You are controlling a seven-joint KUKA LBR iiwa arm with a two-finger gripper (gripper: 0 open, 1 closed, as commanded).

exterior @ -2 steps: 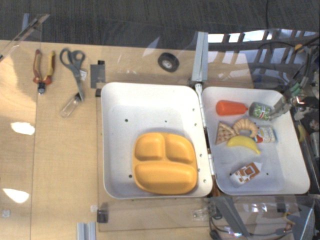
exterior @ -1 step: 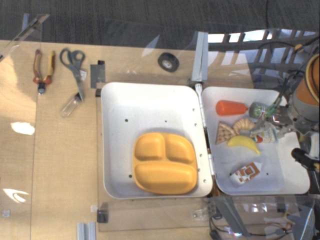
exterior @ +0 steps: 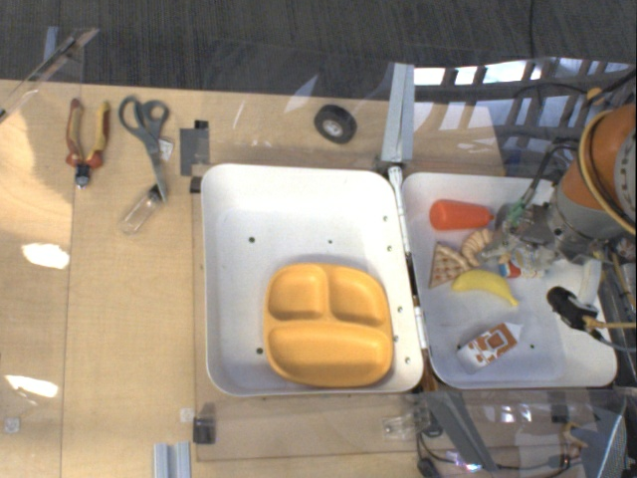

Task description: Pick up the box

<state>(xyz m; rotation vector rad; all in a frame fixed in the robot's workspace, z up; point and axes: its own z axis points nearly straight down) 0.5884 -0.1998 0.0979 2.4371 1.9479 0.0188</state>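
Small rectangular printed box (exterior: 489, 344) flat in right bin (exterior: 557, 371); hand (exterior: 518, 239) state unclear.

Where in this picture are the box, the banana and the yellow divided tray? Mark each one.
box (exterior: 490, 344): camera view, middle of its printed top face.
banana (exterior: 485, 285): camera view, middle of its curved body.
yellow divided tray (exterior: 327, 324): camera view, ridge between its compartments.

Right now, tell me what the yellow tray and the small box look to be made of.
Yellow tray: likely moulded plastic, matte to satin; rounded compartments, soft even sheen. Small box: probably printed cardboard, lying in the right bin; flat faces, brown-and-white print. Too small to be sure.
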